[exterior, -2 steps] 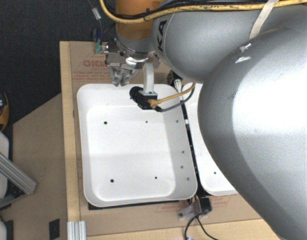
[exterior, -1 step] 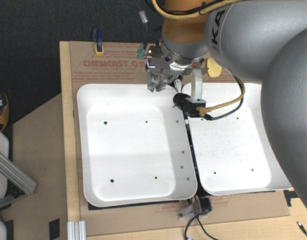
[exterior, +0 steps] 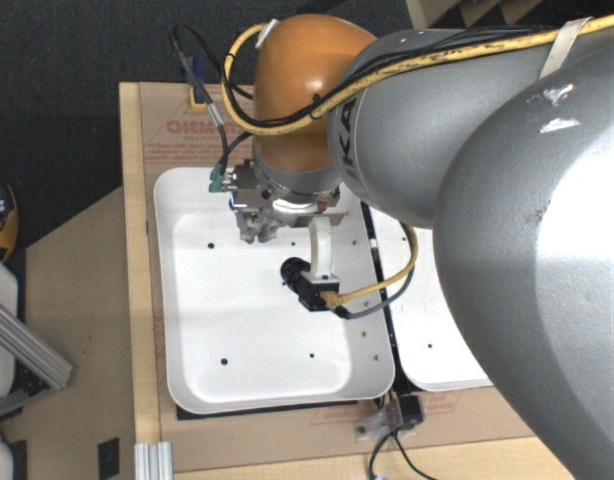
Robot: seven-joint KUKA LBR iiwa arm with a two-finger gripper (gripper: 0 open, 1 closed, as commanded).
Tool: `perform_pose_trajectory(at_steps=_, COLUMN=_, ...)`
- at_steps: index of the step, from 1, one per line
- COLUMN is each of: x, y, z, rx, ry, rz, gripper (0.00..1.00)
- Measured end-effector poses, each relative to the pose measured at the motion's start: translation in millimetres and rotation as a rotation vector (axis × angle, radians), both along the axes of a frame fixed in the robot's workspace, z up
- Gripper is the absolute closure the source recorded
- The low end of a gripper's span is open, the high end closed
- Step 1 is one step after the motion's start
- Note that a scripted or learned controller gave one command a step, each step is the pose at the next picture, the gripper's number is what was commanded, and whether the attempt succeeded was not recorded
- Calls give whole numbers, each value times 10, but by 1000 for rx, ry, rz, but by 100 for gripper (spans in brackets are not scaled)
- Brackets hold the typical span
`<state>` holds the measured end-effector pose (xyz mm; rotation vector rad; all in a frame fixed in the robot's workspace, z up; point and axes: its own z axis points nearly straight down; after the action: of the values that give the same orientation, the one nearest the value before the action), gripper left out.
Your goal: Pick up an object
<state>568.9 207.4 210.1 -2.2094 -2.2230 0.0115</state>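
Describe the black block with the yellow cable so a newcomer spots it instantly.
Find the left white bin, with the arm's orange band over its far half. Below the band, a black block sits at the foot of a white bracket. Unlike the bin's tiny dark dots, it is chunky and has a yellow cable leaving it.

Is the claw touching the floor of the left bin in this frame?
Cannot tell. In the camera view the claw hangs over the left bin, but the slanted look-down and the wrist above it hide whether its tips meet the white floor.
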Motion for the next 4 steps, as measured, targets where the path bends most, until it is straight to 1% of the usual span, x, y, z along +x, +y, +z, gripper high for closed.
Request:
perform_pose_trajectory(at_steps=1, x=-182, y=-180, z=670, rx=2, ry=-15, rz=-8, gripper=100)
perform_pose_trajectory(at_steps=2, x=-548, y=191, z=826, rx=1, ry=-9, rz=-2, gripper=100)
perform_pose_trajectory(at_steps=3, x=-792, y=174, z=988, rx=1, ry=-8, rz=-4, gripper=100)
perform_pose_trajectory(at_steps=4, x=-900, y=19, z=1169, rx=1, ry=-12, rz=-6, gripper=100)
